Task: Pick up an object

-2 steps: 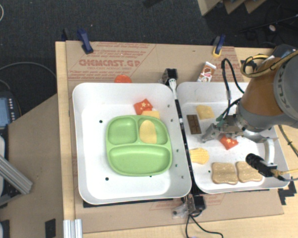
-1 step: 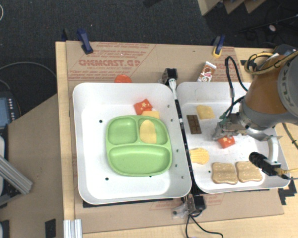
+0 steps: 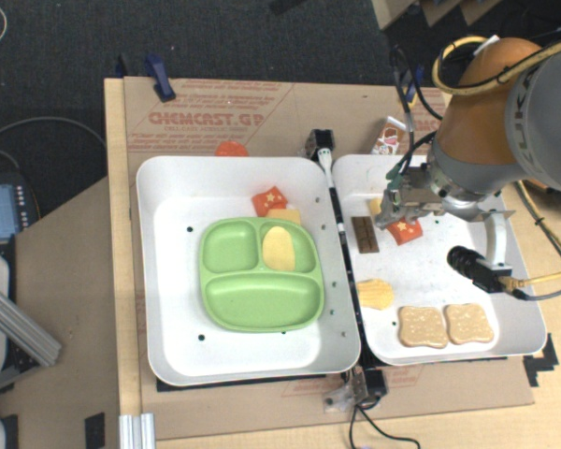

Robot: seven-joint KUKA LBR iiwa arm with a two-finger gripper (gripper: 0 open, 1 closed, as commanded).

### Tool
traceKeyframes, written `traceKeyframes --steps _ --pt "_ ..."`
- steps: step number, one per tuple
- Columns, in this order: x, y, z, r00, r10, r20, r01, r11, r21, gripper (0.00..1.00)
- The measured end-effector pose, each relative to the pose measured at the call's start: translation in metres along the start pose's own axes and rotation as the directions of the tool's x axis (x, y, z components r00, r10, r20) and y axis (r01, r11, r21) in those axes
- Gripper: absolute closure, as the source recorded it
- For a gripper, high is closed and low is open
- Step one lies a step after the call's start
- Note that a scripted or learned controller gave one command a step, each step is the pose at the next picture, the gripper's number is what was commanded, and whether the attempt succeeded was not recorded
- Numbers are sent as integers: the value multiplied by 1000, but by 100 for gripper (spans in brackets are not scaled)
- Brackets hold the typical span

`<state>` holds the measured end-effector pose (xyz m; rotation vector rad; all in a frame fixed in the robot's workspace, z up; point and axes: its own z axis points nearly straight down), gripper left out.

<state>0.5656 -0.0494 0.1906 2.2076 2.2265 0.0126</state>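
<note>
A green divided plate (image 3: 257, 299) sat in the middle of the left white bin (image 3: 168, 215), with a pale yellow oval piece (image 3: 279, 248) lying in its upper right compartment. Just beyond the plate's far rim stood a red block with a star (image 3: 269, 200), and a small yellow piece (image 3: 285, 216) lay between that block and the plate. To the plate's right, across the seam, lay the right white bin (image 3: 430, 283). There the gripper (image 3: 399, 211) hung low, level with the plate's far edge. Whether its jaws were apart or together could not be told. A small red piece (image 3: 408, 231) lay right at the gripper's tip, on the bin floor or nearly so, and nothing showed it to be clamped. Between that piece and the plate lay a brown bar (image 3: 365, 235), close to the seam. Right of the plate's near edge rested a yellow wedge (image 3: 375, 294), and farther right two tan toast slices (image 3: 422, 326) (image 3: 468, 323) lay side by side. A small carton (image 3: 387, 139) stood outside the right bin, up and to the right of the plate.
</note>
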Motion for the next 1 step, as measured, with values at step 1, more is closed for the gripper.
traceKeyframes --steps 1 --pt "38 -42 -18 1000 5 -2 -5 1000 14 100"
